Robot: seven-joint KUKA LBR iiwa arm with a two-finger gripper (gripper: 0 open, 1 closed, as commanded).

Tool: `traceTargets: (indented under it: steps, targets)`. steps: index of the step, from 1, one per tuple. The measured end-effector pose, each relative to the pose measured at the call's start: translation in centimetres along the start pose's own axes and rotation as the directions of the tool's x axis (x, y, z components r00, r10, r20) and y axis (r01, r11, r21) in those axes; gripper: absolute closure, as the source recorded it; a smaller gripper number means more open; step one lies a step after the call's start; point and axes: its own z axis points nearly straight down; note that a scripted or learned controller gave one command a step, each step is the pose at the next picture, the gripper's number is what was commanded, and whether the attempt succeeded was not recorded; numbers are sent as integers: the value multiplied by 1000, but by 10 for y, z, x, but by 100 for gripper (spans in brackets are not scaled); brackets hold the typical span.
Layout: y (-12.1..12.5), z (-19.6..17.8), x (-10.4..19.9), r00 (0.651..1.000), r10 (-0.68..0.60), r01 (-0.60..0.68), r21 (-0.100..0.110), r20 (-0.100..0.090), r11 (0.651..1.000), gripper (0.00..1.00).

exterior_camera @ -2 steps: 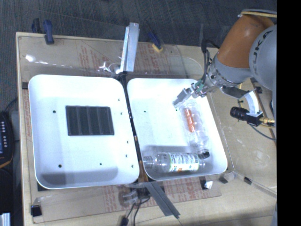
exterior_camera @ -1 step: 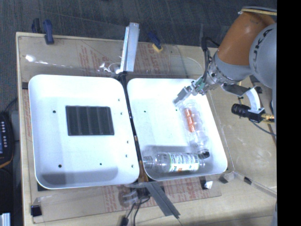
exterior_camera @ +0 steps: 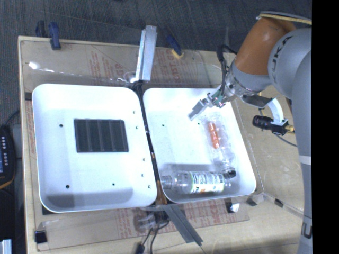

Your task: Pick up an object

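Camera view is showing you the gripper (exterior_camera: 204, 106) hovering over the right bin (exterior_camera: 159, 142); jaw state cannot be told. Two clear bottles (exterior_camera: 218, 139) (exterior_camera: 196, 182) are lying there: likely light, slippery, crushable. Grasp across the body.

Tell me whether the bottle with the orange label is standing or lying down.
Lying down. The bottle with the orange label lies on its side on the floor of the right bin, lengthwise below the gripper.

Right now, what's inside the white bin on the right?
The right bin holds two clear plastic bottles: one with an orange label, one lying along the near wall. The gripper hangs over the first bottle's top end, covering it.
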Motion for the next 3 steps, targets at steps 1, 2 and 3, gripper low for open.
traceTargets:
  steps: [1,2,3]
  targets:
    - [-11,14,5,999,-34,34,-1,1,999,0]
    - [-47,40,23,1000,-17,17,0,0,1000,0]
    - [9,-7,-6,999,-46,46,-3,3,999,0]
